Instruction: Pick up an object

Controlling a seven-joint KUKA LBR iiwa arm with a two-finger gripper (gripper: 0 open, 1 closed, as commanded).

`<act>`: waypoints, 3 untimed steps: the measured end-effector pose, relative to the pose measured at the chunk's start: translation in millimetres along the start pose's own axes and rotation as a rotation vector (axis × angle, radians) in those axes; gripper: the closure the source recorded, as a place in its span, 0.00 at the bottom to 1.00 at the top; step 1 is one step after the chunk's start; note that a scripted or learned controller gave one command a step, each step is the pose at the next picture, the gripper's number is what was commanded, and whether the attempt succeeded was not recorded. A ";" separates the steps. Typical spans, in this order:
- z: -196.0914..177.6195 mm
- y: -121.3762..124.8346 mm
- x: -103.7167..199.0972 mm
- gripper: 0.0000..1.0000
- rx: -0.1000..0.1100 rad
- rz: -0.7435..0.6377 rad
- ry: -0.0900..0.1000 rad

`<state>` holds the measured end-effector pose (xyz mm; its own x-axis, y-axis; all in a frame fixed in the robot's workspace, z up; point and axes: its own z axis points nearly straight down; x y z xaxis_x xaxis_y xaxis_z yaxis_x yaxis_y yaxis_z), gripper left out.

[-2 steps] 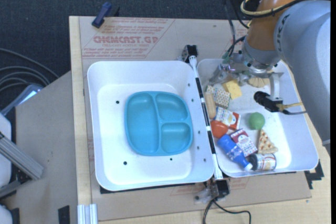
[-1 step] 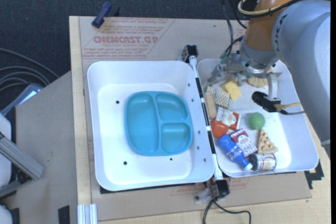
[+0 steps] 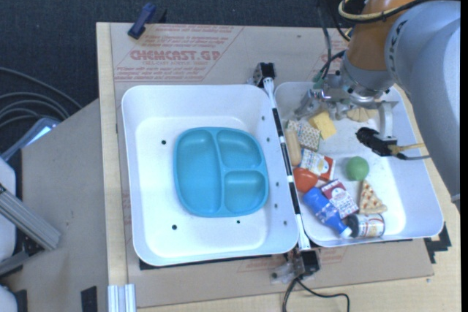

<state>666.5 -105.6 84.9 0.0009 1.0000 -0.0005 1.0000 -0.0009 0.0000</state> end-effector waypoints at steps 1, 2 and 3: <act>-10.6 0.7 0.4 1.00 -0.001 -0.001 0.000; -10.3 0.5 0.6 0.00 -0.001 -0.001 0.000; 0.4 -0.3 13.1 0.00 0.003 -0.002 0.001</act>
<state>666.1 -92.6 84.5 -0.0009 1.0000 0.0008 1.0000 0.0009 -0.0031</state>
